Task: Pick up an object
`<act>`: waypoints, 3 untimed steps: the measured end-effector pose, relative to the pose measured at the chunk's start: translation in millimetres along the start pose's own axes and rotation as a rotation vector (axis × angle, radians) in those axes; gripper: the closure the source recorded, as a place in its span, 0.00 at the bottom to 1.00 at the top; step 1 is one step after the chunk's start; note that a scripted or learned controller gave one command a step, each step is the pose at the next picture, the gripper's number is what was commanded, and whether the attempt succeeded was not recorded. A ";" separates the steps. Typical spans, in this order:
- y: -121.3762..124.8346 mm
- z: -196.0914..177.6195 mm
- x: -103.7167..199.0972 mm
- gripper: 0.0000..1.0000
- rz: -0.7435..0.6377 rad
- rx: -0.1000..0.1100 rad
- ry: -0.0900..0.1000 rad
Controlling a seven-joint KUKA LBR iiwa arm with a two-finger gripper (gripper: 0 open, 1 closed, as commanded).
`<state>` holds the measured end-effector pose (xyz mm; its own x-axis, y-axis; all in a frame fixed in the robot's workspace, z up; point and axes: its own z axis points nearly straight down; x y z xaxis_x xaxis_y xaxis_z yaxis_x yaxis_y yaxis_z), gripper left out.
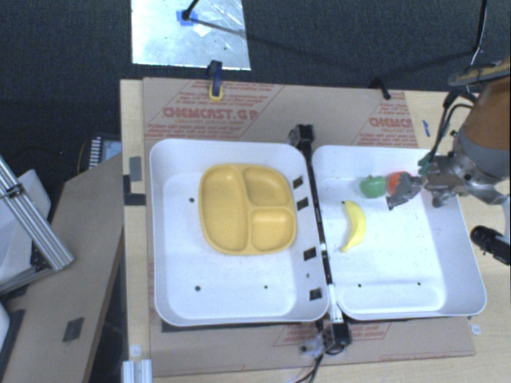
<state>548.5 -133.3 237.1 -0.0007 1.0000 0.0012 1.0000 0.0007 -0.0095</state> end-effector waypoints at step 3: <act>10.5 117.0 4.3 0.00 0.000 -0.006 0.000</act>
<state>557.9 -128.8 120.0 -0.0009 1.0000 0.0009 1.0000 0.0009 -0.0033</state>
